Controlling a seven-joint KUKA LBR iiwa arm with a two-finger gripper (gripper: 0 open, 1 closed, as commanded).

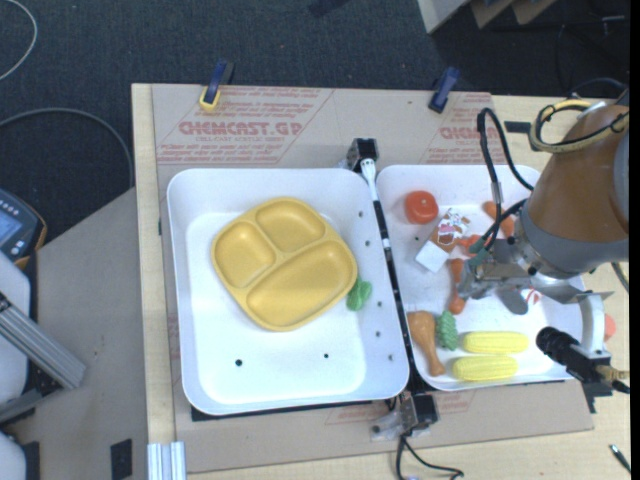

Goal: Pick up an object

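Camera view: gripper (478, 280) over carrot (457, 286)

Two white bins side by side on the bench. Left bin (200, 298): yellow divided plate (283, 263), small green piece (359, 294) just beside its right edge. Right bin (400, 183): red tomato (421, 206), chicken drumstick (424, 334), two corn cobs (492, 343) near the front rim, a white tag (431, 257). Arm (580, 198) reaches in from the right, gripper (478, 274) low over the right bin's middle, close to an orange carrot (456, 290)
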